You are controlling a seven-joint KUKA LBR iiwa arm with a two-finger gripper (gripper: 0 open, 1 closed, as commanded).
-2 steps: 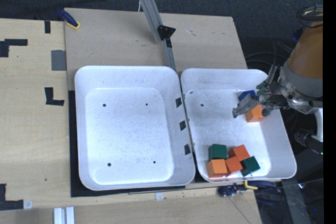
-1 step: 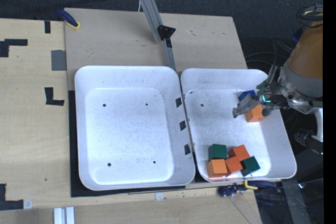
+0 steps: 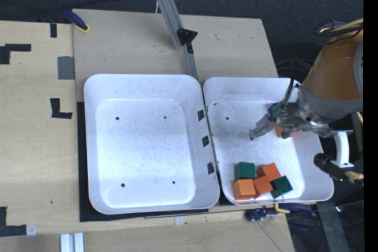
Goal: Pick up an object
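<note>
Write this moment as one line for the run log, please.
gripper: over right bin, nothing seen held | blocks: clustered at near edge | left bin: no blocks

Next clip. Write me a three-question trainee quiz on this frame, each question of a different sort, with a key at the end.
1. True or false: the blocks lie in the left bin.
2. Multiple choice: where in their bin are the blocks clustered? A) far corner by the metal rail B) near edge, towards the camera C) dead centre
3. Short answer: which two colours do the blocks come in?

Key
1. False. They lie in the right bin, the one the arm reaches into.
2. B. They sit bunched at the near edge, while the claw hangs over the middle of that bin, apart from them.
3. Green and orange.
</note>
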